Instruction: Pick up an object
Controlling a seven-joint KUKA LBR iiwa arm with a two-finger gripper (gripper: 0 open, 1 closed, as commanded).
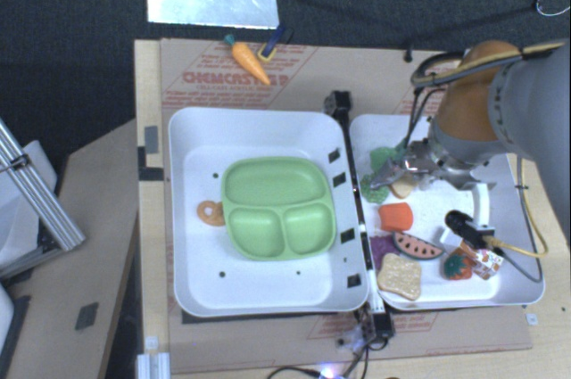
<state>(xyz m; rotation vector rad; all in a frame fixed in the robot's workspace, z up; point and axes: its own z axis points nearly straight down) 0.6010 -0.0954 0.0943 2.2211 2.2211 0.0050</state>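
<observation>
We judge the pick as barely begun: nothing is lifted yet. The claw (390, 178) sits low in the right bin (464, 298), at its upper left part, and we cannot tell whether it is spread or pressed together, nor whether anything sits in it. A green lettuce leaf (384, 159) lies just behind the claw and a pale tan piece (404, 187) just under it, touching or nearly so; these look like the likeliest targets. Nearer us than the claw lie an orange block (396, 216), a watermelon slice (417, 245) and a bread slice (400, 277), all resting on the bin floor. Well to the claw's left, the green divided plate (275, 206) fills the left bin (192, 154). Closing, gripping and raising all remain to be done.
</observation>
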